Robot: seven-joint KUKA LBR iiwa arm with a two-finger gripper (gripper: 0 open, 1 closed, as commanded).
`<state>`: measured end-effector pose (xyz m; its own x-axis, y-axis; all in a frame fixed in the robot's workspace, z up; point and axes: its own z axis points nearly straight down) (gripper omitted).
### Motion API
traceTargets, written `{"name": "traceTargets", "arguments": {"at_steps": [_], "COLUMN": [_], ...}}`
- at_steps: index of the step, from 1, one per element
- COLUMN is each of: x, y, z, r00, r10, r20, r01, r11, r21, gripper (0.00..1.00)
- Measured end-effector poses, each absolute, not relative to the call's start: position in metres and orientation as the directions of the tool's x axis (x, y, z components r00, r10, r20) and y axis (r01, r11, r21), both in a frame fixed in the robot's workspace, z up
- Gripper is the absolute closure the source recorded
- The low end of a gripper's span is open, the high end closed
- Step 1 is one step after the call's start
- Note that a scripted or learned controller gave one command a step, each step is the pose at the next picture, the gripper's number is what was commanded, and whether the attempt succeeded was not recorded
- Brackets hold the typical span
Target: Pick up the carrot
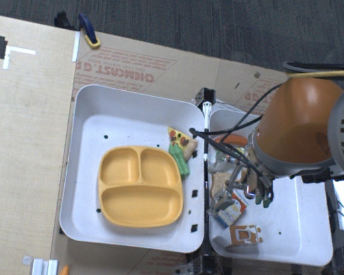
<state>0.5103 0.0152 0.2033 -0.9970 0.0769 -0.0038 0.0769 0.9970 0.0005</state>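
Note:
An orange shape [238, 140] that looks like the carrot lies at the back left of the right bin [311, 244], mostly hidden under the arm's orange band. My gripper [251, 190] hangs over the left half of that bin, a little in front of the orange shape. It is just above a small blue and white packet [229, 212]. I see nothing clearly held in it.
A small orange and white box [245, 235] lies at the right bin's front. The left bin [80, 170] holds a yellow divided plate [141, 187], with a toy pizza slice [182, 142] and a green piece [181, 160] beside it. Cables run along the wall between the bins.

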Motion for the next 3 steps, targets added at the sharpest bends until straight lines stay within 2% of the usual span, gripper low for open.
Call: {"name": "traceTargets", "arguments": {"at_steps": [1,2,3], "x": [0.483,0.495,0.498], "y": [0.147,0.118,0.118], "z": [0.204,0.11,0.118], "r00": [-0.988,-0.999,-0.999], "r10": [0.156,0.048,0.048], "r20": [-0.004,-0.017,-0.022], "r01": [0.156,0.048,0.048], "r11": [0.988,0.999,0.999], "r21": [0.001,0.009,0.009], "gripper": [0.0,0.0,1.0]}}
